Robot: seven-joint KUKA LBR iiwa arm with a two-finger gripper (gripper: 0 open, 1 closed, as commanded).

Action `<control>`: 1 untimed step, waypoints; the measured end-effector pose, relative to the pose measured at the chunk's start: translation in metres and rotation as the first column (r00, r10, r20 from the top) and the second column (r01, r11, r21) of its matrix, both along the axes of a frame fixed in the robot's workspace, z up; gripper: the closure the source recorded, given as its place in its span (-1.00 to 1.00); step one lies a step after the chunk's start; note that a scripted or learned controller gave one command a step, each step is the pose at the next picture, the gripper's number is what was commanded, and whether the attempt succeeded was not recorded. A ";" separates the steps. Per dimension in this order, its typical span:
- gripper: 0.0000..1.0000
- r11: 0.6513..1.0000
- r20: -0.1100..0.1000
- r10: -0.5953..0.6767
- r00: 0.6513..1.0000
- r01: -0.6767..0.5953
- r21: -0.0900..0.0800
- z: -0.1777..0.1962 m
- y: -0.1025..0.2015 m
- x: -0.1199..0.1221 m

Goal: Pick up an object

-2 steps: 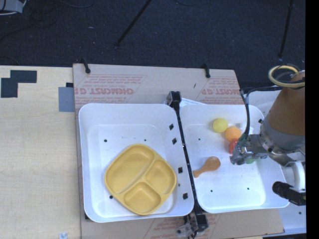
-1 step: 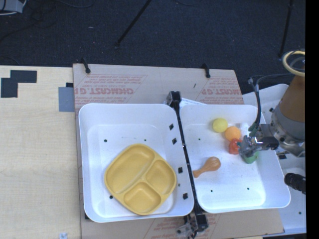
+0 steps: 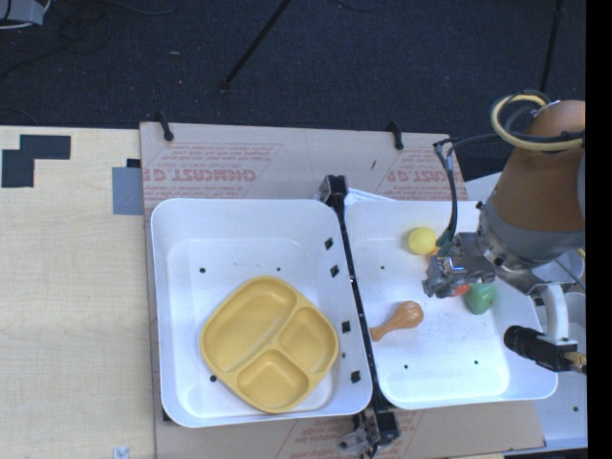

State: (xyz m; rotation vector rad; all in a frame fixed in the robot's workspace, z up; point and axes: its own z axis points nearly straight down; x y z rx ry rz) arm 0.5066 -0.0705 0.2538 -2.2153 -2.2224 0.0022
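Bench, two shallow white bins point(image 3: 172, 256), arm over right bin.
Gripper point(image 3: 446, 280) at 3 o'clock; claw state unclear. Round yellow ball point(image 3: 421, 240) at 11, green object point(image 3: 480, 297) just beside.

**One fixed camera above the bench**

The single camera looks down at a slant from a moderate height. Both white bins fit in the frame: the left bin point(image 3: 182, 256) and the right bin point(image 3: 430, 371). The arm point(image 3: 535, 199) enters from the right edge. Dark floor fills the top.
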 end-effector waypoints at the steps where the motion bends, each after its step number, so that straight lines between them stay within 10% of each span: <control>1: 1.00 1.000 -0.002 0.001 1.000 -0.001 0.001 -0.017 0.057 0.001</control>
